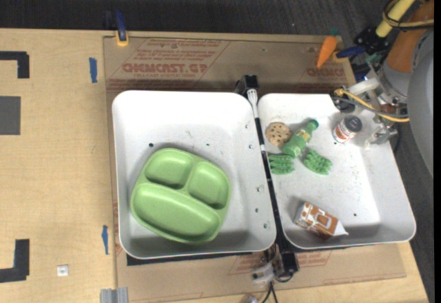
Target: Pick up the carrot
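Carrot [326,51] lies on the bench [55,157], outside both bins, just beyond far edge of right bin [386,205], tip pointing near-left. Right bin holds a cookie [278,132], green bottle [301,137], two green leafy pieces [309,161] & an orange-white carton [319,220]. Left bin [138,116] has a green divided tray [180,194]. Pincer [358,119] sits at right bin's far-right corner, well apart from carrot; open or closed — can't tell.
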### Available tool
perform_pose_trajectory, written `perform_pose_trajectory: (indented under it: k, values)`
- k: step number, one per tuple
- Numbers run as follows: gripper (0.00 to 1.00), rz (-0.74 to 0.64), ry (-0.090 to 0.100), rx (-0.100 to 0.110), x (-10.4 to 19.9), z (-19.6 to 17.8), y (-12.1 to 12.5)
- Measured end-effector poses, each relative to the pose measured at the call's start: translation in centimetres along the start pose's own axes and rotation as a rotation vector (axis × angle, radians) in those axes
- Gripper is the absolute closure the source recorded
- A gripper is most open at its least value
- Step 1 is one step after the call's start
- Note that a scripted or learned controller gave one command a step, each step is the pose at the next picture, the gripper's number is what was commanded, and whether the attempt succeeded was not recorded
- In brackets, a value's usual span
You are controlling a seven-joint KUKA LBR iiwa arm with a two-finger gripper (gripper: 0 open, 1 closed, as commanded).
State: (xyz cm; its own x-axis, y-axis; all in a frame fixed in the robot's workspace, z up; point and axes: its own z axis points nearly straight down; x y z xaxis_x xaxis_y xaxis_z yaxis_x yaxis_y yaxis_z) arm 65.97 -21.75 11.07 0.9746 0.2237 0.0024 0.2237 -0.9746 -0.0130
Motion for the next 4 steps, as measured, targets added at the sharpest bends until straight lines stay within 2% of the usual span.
perform_pose_trajectory:
  k: [1, 4]
  values:
    - [1.00, -0.003, -0.004, -0.005, -0.1, -0.8, 0.1]
    - [1.00, -0.017, -0.002, -0.009, 0.0, -3.9, 0.0]
